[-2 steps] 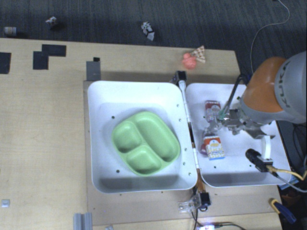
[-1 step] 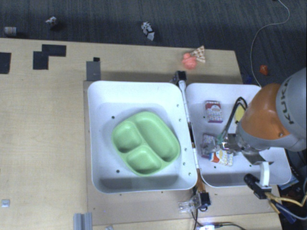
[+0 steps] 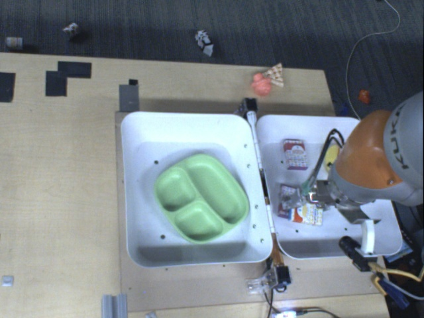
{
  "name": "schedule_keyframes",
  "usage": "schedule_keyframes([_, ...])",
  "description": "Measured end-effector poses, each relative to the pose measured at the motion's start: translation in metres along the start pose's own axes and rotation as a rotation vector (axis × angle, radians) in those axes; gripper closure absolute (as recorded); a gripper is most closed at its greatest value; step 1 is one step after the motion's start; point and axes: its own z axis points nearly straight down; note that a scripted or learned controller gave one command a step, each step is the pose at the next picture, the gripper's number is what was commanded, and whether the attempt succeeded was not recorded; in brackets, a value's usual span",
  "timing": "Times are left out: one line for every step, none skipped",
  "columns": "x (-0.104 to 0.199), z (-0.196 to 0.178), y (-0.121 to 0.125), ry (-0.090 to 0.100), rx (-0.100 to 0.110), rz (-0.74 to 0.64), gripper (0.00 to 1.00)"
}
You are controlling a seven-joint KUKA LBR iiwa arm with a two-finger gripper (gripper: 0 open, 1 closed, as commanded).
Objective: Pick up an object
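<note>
The grey arm (image 3: 391,158) reaches in from the right, its orange band uppermost. Its gripper (image 3: 311,201) points down, low at the wrist's left.

green divided plate (image 3: 201,196) in left bin (image 3: 136,177) | pink ball, perhaps shuttlecock (image 3: 267,81), on bench

1. The left bin (image 3: 132,177) sits on the surface (image 3: 59,197); the divided tray (image 3: 201,196) lies in its middle.
2. The right bin (image 3: 271,144) touches the left bin's right side.
3. In the right bin, one packet (image 3: 294,154) lies behind two packets (image 3: 287,201) (image 3: 309,214).
4. The end effector (image 3: 317,194) hangs over those two packets, right of the tray.
</note>
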Motion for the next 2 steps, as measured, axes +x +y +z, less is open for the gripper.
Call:
schedule_keyframes([0.089, -0.081, 0.067, 0.006, 0.027, -0.004, 1.0])
schedule_keyframes([0.088, -0.135, 0.156, 0.003, 0.027, -0.005, 1.0])
